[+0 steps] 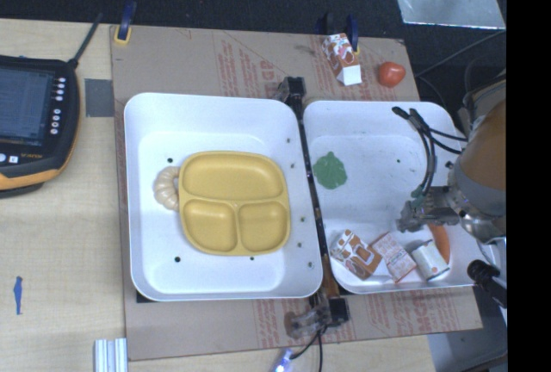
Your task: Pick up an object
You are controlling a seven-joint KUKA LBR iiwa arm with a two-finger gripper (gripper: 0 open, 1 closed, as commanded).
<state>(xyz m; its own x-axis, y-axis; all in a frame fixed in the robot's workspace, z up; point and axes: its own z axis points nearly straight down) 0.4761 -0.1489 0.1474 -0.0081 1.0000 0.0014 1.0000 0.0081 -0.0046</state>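
The grey arm with its orange band reaches in from the right over the right-hand shallow white bin, and its end effector hangs low above the bin's near right part. Whether the end effector is apart or together cannot be told, because the parts there are dark, small and blurred. Nothing can be seen clamped in it, so the pick appears not yet done; the descent onto an object and the lift seem to be left.

The likeliest targets lie just near of and beside the end effector. An orange, carrot-like piece sits right next to it, with a small white cylinder touching or nearly touching its near side. To the left of these lie a flat red-and-white packet and a brown-and-white patterned carton, close together along the bin's near edge. All four look small and light; the packet looks thin and may be hard to grip flat. A flat green round piece rests well apart, by the bin's left wall.

The left-hand white bin holds a yellow three-compartment plastic plate with a pale tan lumpy item tucked against its left edge.
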